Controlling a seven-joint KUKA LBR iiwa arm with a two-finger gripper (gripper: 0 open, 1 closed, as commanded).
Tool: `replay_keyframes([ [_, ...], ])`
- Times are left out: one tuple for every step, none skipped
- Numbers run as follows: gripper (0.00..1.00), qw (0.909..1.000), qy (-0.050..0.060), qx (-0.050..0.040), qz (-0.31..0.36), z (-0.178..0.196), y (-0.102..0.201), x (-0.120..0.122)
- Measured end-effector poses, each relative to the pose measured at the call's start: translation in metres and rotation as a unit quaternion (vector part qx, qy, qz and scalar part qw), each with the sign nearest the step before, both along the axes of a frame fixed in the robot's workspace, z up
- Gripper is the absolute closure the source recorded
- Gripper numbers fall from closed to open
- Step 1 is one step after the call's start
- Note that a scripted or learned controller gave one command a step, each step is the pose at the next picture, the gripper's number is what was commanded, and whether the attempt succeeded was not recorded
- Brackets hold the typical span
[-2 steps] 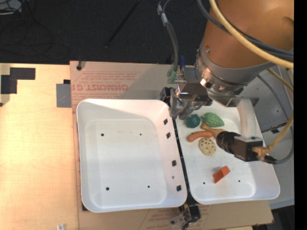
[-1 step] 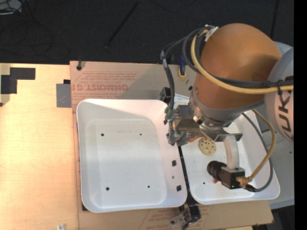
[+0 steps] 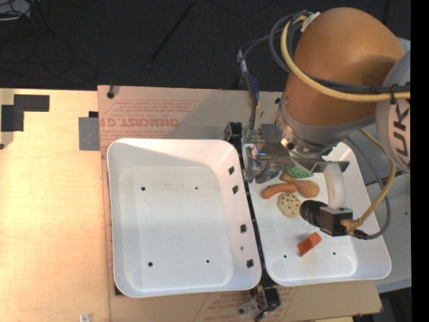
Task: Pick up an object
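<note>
I am lowering arm's fingers [image 3: 258, 161] into right white plastic bin [image 3: 362, 260]; cannot tell whether spread or closed. Orange sausage-shaped toy [image 3: 277, 190] lying just right of fingers, tan speckled cookie [image 3: 289, 205] beyond. Nothing gripped yet; next needing centring over sausage.

Two white bins [image 3: 174, 280] side by side; in the right one, one sausage [image 3: 276, 190], one cracker [image 3: 289, 205], one red block [image 3: 309, 244] (others half-hidden).

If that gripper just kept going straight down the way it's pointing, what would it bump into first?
Most likely the floor of the right bin at its upper-left corner, beside the green item and the sausage-shaped piece. The gripper hangs there, though depth is hard to judge from this slant.
</note>
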State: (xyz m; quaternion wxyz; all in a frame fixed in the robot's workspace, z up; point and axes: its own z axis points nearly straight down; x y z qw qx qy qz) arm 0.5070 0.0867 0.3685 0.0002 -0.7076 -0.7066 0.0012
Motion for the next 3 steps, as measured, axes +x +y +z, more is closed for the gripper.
replay_keyframes([
  [1.0,1.0,-0.003,0.0015,0.003,0.073,0.049,-0.022],
  [1.0,1.0,0.002,-0.0005,-0.003,0.047,-0.037,-0.025],
  [1.0,1.0,-0.001,0.0005,0.002,0.035,0.024,0.029],
])
